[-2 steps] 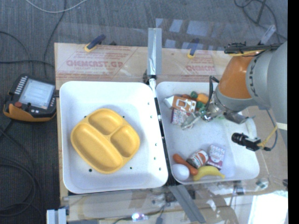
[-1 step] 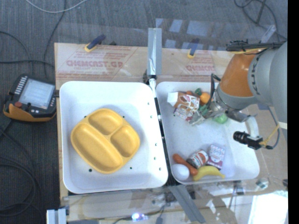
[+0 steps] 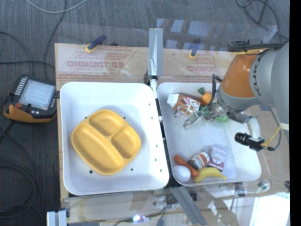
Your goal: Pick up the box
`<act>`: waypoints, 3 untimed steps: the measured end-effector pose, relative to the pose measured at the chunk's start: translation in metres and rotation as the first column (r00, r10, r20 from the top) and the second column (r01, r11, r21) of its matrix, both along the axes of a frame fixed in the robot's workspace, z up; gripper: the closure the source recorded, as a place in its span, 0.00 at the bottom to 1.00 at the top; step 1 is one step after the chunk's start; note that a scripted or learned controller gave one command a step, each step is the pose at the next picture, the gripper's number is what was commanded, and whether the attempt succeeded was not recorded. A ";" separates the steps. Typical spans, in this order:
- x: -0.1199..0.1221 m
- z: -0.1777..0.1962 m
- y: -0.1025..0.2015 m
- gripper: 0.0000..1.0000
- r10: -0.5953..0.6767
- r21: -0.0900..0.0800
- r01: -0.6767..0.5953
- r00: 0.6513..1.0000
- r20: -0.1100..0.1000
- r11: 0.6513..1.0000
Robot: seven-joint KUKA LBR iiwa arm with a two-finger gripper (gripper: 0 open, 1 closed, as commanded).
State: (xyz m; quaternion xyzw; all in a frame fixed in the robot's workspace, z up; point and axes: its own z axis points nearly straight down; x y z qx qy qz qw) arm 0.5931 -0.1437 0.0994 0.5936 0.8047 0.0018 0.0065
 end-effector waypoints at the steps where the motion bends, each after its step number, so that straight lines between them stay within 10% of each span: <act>1: -0.087 -0.009 -0.053 0.00 0.028 -0.003 -0.028 1.000 -0.002 1.000; 2: -0.084 0.001 -0.052 1.00 0.029 -0.003 -0.029 1.000 0.005 1.000; 3: -0.084 0.001 -0.052 0.00 0.029 -0.003 -0.029 1.000 0.004 1.000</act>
